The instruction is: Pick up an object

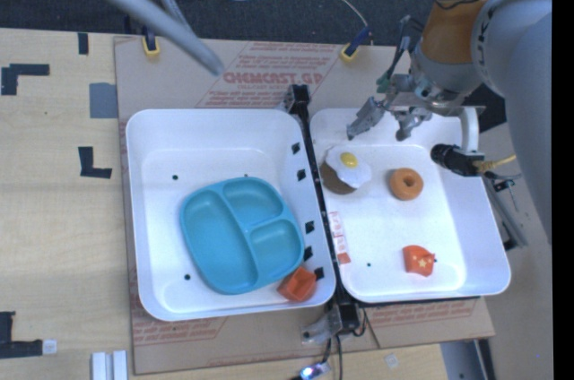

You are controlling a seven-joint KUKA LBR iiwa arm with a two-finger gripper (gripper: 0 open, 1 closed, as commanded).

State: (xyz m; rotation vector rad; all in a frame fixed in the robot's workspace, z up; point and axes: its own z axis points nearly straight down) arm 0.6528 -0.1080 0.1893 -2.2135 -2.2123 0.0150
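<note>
A: What do we have to pick from?

B: We count three things in the right bin (466,275). A donut (406,184), a small brown glazed ring, sits near the middle. A fried egg (345,168), flat and white with a round yellow yolk on a brown base, lies at the left wall. A strawberry (418,259), small, red and lumpy, lies toward the near edge.

A: And the gripper?

B: We see the gripper (387,123) over the far end of that bin, its two grey fingers spread apart with nothing between them. It hangs above and beyond the egg and donut, touching neither.

A: The other bin?

B: The left bin (148,217) holds two things. One is a plate (240,233), smooth light-blue plastic with rounded corners and three compartments. The other is an orange-red chunk (299,284) just beside the plate's near corner, against the right wall.

A: Underneath?

B: Both bins, white and shallow, rest on one sheet of brown cardboard (260,78) with red print, on a wooden bench (54,226).
</note>
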